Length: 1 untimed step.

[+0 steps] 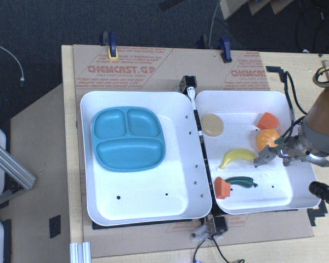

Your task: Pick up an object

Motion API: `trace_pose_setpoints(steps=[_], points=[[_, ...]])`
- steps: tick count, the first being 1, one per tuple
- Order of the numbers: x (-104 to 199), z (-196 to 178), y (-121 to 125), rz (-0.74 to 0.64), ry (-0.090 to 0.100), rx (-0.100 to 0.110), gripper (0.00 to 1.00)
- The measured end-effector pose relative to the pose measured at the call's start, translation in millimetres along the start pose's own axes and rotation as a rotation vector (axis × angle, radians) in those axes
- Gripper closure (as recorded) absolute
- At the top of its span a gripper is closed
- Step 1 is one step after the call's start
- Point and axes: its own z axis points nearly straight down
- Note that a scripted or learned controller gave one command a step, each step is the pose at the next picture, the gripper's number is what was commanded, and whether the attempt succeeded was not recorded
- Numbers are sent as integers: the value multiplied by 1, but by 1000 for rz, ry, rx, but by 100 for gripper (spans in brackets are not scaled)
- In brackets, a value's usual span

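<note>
Banana [237, 157] lies mid right bin [247, 201], near an orange [267, 139], a tan disc [212, 125] and a carrot [234, 184]. Tool [271, 153] hovers just beside the orange, fingers spread, pinching nothing. Blue plate [129, 138] sits in the left bin [142, 201].

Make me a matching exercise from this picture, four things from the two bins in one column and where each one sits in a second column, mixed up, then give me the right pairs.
Things
1. blue divided plate
2. banana
3. tan round disc
4. dark green piece

Places
A. right bin, upper left part, near the divider
B. left bin, upper left area
C. right bin, near the front edge, beside a small orange-red piece
D. right bin, middle, just left of the tool

Pairs: 1-B, 2-D, 3-A, 4-C
</note>
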Motion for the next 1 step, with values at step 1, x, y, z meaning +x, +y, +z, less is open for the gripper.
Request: trace_pose_setpoints(steps=[1], points=[[0,53,0,1,-1,-5,0]])
